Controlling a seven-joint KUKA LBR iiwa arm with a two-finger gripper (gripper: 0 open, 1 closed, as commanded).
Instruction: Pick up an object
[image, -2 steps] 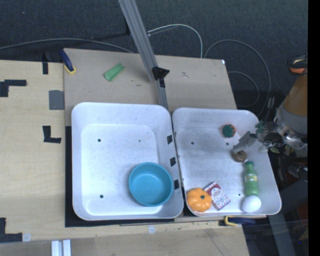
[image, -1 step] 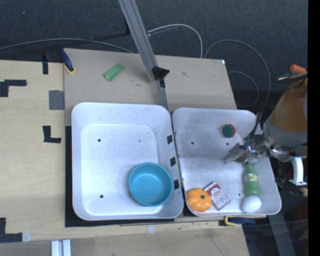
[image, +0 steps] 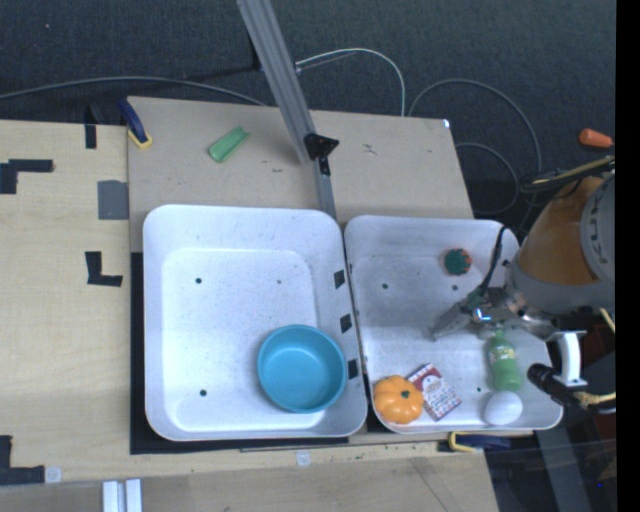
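Grey fingers (image: 455, 320) look spread apart with nothing between them, low over the right bin (image: 400, 250). Just right of them lies a small green bottle (image: 504, 362). It looks light, hard and slippery, best pinched across its middle.

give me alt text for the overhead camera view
A robot arm's gripper hangs over the right white bin, near a green bottle, orange pumpkin, white ball, small red packet and green ball. The left bin holds a blue bowl.
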